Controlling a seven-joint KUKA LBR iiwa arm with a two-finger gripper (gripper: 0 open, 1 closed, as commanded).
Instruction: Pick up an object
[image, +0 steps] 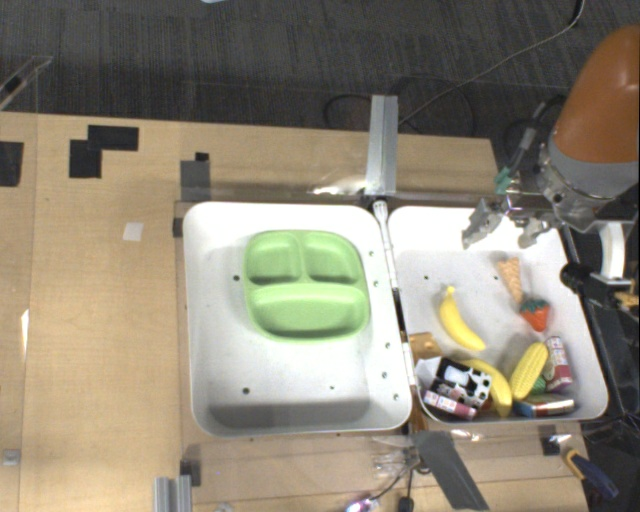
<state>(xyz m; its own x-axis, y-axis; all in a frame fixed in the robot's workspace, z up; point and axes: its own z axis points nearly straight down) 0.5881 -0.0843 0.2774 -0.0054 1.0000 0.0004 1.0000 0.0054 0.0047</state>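
My gripper (503, 231) hangs over the back of the right bin (430, 235), fingers spread open with nothing between them. Just in front of it lies a pale orange carrot (512, 276). A red strawberry-like toy (535, 314) sits below the carrot. A yellow banana (458, 320) lies in the middle of the bin, left of and nearer than the gripper. At the bin's front are a corn cob (529, 368), a second yellow banana (492, 381), a black and white box (456, 379) and a small bottle (556, 362).
The left bin (215, 330) holds a green divided plate (303, 282). A metal post (383, 140) stands behind the ridge between the bins. Cables and the arm's body (600, 110) crowd the right side.
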